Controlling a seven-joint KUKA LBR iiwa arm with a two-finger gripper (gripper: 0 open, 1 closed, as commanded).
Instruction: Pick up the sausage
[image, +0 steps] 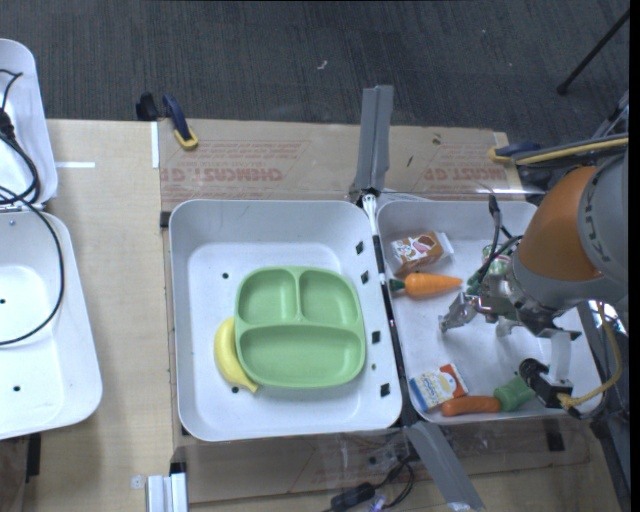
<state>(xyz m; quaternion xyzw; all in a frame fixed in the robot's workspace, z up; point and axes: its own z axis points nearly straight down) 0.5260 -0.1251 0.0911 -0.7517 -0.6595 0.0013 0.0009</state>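
The sausage, a short orange-red link, lies near the front wall of the right bin. It rests between a small white packet and a green block. My gripper hangs over the middle of the right bin, just below the carrot. It sits well behind the sausage and apart from it. The grey arm with its orange band comes in from the right.
A brown-and-white snack packet lies at the back of the right bin. The left bin holds a green divided plate with a banana against its left side. Cables and a black fitting sit by the right bin's front right corner.
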